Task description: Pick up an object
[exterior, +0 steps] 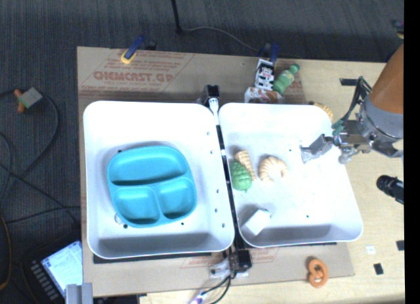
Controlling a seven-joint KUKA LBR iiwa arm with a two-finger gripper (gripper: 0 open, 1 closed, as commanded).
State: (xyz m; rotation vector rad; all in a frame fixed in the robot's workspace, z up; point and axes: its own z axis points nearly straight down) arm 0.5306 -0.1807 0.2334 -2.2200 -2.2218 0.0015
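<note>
The right bin (341, 230) holds a tan ridged piece (244, 159), a green bumpy toy (241, 177), a beige croissant-shaped toy (272, 167) and a white block (256, 220). My gripper (329, 152) hangs over the bin's right part, to the right of the croissant toy and apart from it. It is open, its two fingers spread, and nothing sits between them. The arm's orange band and grey wrist (387, 109) come in from the right edge.
The left bin (98, 230) holds a blue divided tray (152, 184). Outside the bins lie an orange ring (317, 271) at the front, a green bottle toy (284, 79) and a printed packet (262, 81) at the back. Blue clamps (134, 48) grip the bench's rear edge.
</note>
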